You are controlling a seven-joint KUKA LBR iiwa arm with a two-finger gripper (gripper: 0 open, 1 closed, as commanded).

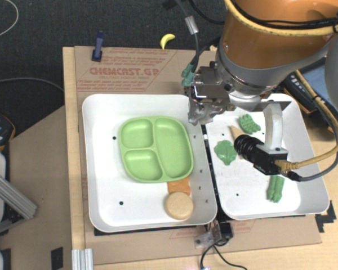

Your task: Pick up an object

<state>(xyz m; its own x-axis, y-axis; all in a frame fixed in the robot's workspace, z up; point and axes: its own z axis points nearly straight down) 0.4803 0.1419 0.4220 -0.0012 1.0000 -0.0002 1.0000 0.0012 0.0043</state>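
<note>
In the left bin (101,167) lies a light green divided plate (156,149). An orange piece (179,185) pokes out from under its near edge, and a round tan biscuit (179,206) rests just in front of that. The right bin (310,173) holds three green toy pieces, one near the divide (224,152), one further back (249,122) and one at the front (275,189). A small tan stick (235,133) lies among them. My gripper (198,114) hangs over the back of the divide between the bins, beside the plate's far right corner. I see nothing between its fingers.
A black cylinder (254,152) with a yellow cable and a white bracket (274,127) hang off the wrist over the right bin. On the cardboard behind the bins lie a blue object (97,46) and a small yellow banana (167,40).
</note>
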